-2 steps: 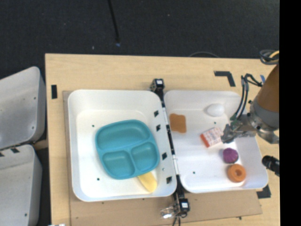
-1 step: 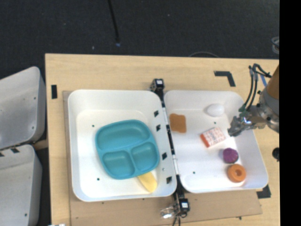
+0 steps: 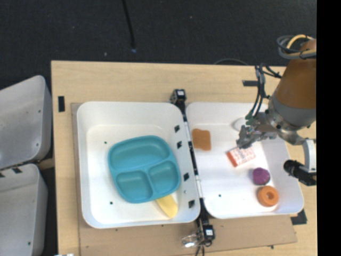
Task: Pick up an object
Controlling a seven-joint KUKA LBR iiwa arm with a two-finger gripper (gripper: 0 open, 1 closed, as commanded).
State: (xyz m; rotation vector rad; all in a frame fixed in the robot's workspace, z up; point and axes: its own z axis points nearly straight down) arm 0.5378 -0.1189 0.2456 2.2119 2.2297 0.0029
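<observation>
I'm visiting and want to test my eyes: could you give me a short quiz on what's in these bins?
1. True or false: the teal divided plastic plate lies in the right white bin.
2. Which object lies directly below the gripper? A) red-and-white packet B) round purple object C) round orange object
3. Which bin holds the flat brown square?

Key: 1 false; 2 A; 3 the right bin.
</observation>
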